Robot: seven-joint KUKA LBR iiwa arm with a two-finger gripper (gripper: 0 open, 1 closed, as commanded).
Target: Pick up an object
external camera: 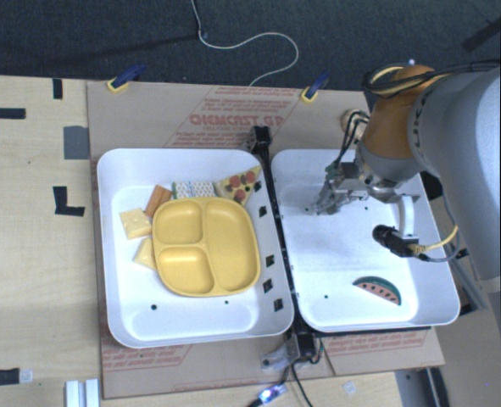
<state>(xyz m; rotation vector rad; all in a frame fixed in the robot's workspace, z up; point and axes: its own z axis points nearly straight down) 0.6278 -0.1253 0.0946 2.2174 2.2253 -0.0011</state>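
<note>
From my remote seat nothing is picked yet: my two-finger gripper (326,203) hangs low over the right white bin (318,299), its grip state unreadable, well apart from the flat red-and-green watermelon slice (377,291).

Partly hidden beneath yellow divided plate (206,246) in left bin (119,312): small food pieces (136,223), kinds too small to tell. Arm (462,142) cut off at right edge; fingertips of gripper (326,203) blurred.
</note>
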